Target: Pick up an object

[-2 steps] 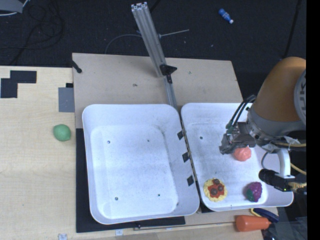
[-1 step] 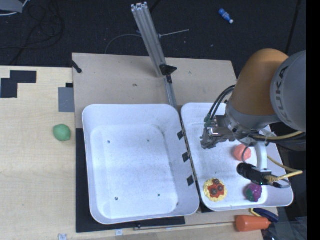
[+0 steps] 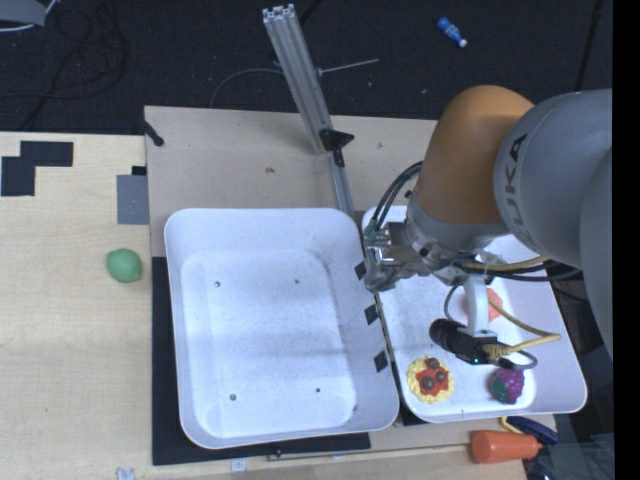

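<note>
Purple toy point(image 3: 507, 385) and yellow toy point(image 3: 431, 379) in right bin point(image 3: 560, 393).

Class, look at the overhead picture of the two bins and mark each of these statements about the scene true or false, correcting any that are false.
1. A green ball lies on the bench to the left of the left bin. True.
2. The purple toy sits in the left bin. False: it sits in the right bin, near its front edge.
3. A yellow round toy with red spots lies in the right bin. True.
4. The orange toy lies inside the right bin. False: it lies outside, on the bench in front of that bin.
5. The arm reaches over the right bin. True.
</note>
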### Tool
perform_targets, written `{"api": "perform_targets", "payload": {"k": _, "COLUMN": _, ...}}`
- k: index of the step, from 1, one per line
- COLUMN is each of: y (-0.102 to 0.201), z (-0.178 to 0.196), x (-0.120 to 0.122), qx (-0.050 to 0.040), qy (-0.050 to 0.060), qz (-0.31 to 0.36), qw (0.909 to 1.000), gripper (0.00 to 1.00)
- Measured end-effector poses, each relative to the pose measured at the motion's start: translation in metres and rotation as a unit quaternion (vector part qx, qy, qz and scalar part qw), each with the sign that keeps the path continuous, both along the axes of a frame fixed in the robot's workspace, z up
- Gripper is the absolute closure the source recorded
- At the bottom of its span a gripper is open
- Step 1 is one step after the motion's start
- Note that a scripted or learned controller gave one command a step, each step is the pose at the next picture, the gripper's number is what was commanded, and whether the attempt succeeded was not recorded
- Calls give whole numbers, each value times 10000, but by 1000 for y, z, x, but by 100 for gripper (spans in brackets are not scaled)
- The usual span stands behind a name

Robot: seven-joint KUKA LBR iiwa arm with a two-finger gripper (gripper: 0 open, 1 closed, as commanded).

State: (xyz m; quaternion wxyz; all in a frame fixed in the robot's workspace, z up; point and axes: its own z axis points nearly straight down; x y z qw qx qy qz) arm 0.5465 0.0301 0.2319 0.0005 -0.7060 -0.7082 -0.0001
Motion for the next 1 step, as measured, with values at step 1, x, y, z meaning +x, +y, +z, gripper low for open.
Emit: {"api": "perform_targets", "payload": {"k": 1, "y": 49, "z": -3, "x": 14, "qx": -1, "qy": 3, "qz": -2, "qw": 10000, "gripper": 100}}
